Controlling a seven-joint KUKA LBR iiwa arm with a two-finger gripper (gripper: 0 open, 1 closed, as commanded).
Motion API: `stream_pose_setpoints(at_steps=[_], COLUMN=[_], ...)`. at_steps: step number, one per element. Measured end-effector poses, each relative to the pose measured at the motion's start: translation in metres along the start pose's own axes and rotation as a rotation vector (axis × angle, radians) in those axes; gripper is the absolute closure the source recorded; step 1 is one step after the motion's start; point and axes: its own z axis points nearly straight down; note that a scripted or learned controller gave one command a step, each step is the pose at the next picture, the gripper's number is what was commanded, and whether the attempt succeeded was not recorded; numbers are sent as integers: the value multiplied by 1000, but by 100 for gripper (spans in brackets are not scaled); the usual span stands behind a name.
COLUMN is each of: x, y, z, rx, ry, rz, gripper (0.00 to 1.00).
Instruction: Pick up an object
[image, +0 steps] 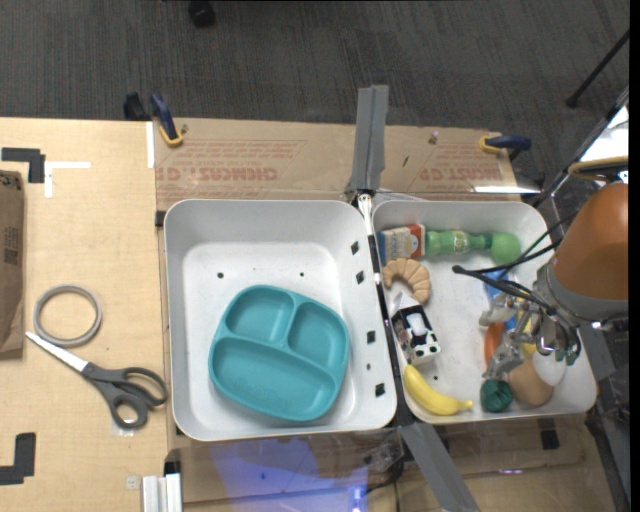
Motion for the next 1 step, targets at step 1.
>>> stream_pose_setpoints(at_steps=[1], x=[-1], y=[1], z=[-9], rx=[0], ry=[0], rz=[-3], gripper=[100])
